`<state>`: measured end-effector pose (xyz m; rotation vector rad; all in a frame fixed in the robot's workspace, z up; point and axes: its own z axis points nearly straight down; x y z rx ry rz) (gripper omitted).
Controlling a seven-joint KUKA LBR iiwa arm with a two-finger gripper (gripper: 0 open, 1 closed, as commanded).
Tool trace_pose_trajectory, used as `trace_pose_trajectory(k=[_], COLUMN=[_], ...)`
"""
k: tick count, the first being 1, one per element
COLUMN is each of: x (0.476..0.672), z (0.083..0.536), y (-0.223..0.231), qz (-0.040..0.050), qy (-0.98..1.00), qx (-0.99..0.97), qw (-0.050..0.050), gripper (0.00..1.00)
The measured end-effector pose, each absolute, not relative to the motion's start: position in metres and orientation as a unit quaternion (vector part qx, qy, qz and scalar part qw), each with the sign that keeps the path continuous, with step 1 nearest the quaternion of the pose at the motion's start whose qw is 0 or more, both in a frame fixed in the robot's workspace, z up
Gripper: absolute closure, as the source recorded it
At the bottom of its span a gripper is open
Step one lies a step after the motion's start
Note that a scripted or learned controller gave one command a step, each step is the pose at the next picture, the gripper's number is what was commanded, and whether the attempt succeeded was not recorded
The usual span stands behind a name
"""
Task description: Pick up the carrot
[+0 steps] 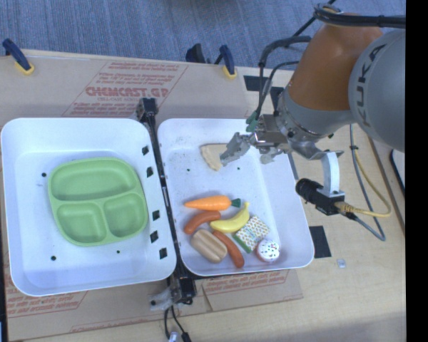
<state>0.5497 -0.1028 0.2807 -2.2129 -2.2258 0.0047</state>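
Note:
The carrot (208, 204) is orange with a green stem end and lies on its side in the middle of the right bin (289, 212), stem pointing right. My gripper (251, 152) hovers over the bin's far part, up and to the right of the carrot and well apart from it. Its fingers are spread open with nothing between them. The left finger (233, 150) hangs just beside a tan bread slice (212, 156).
Close below the carrot lie a banana (230, 221), a sausage (194, 222), a hot dog (208, 246), a checkered cake piece (253, 232) and a sprinkled donut (268, 250). The left bin (14, 191) holds a green divided plate (98, 199). Cables hang at the right.

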Motion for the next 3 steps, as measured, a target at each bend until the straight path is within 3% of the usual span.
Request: trace_pose_trajectory(k=[1, 2, 3], x=[0.53, 0.531, 0.542], z=[0.107, 0.118, 0.192], y=[-0.112, -0.112, -0.035], qz=[0.001, 0.0013, 0.001], qy=[-0.818, -0.819, -0.671], qx=[-0.576, -0.574, -0.741], qw=[0.002, 0.002, 0.001], gripper=[0.0, 1.0, 1.0])
